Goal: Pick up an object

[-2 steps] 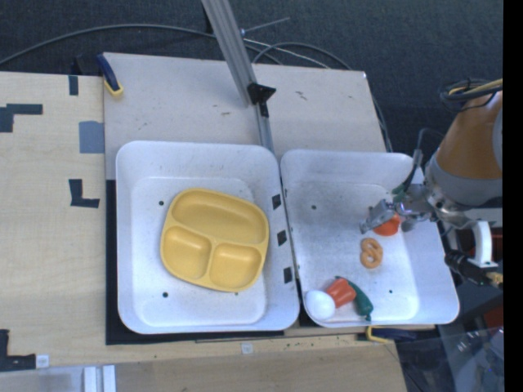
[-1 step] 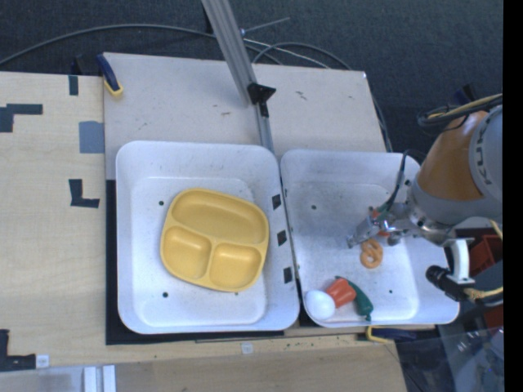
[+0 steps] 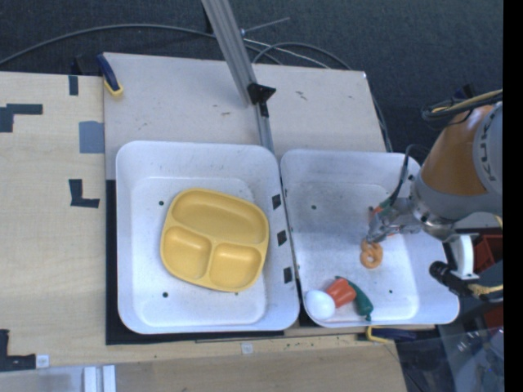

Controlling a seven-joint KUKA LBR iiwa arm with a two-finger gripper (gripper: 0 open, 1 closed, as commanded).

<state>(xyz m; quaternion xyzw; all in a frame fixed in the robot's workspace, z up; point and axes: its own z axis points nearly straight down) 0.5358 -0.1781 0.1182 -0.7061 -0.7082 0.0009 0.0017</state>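
My gripper [image 3: 377,235] hangs low over the right bin [image 3: 327,178], near its middle right. A small tan ring-shaped pastry [image 3: 371,256] lies on the bin floor just under and in front of the gripper's tip, touching or nearly touching it. A white egg [image 3: 319,304] rests at the bin's front edge. Beside the egg lies a red vegetable with a green stem [image 3: 350,294]. The arm's orange band [image 3: 458,163] comes in from the right over the bin's rim.
The left bin [image 3: 131,219] holds a yellow divided plate [image 3: 215,239]. A slanted metal post [image 3: 233,39] stands behind the bins. Cables run across the dark floor at the back. The right bin's back half is bare white.
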